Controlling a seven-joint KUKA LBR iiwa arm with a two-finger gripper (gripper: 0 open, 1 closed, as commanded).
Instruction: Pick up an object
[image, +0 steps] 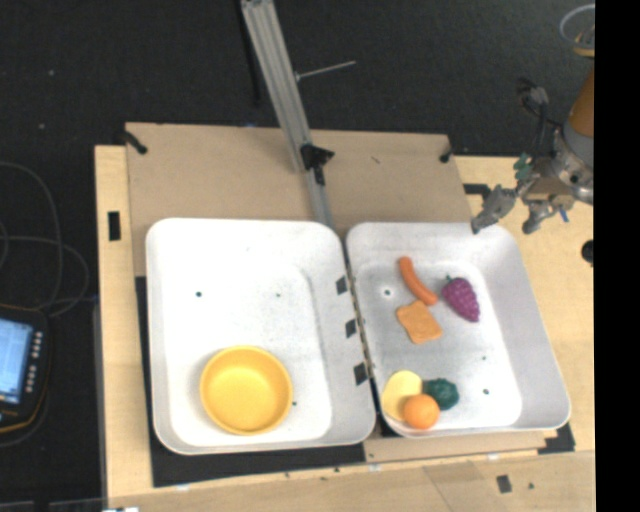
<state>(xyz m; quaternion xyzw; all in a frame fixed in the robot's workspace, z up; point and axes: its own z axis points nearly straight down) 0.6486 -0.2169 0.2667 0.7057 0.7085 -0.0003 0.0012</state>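
The right bin (500, 262) holds an orange carrot (417, 280), a purple grape bunch (461, 297), a tan cracker-like square (419, 322), a yellow round piece (402, 386), an orange ball (421, 411) and a dark green piece (441, 392). My gripper (512, 213) hangs above the bench just beyond the right bin's far right corner, well apart from all of these. Its two fingers (489, 212) are spread, and nothing sits between them.
A yellow bowl (245, 389) rests in the near part of the left bin (240, 260). A slanted metal pole (290, 110) rises from between the bins at the back. A tablet (15, 365) lies off the bench at the left edge.
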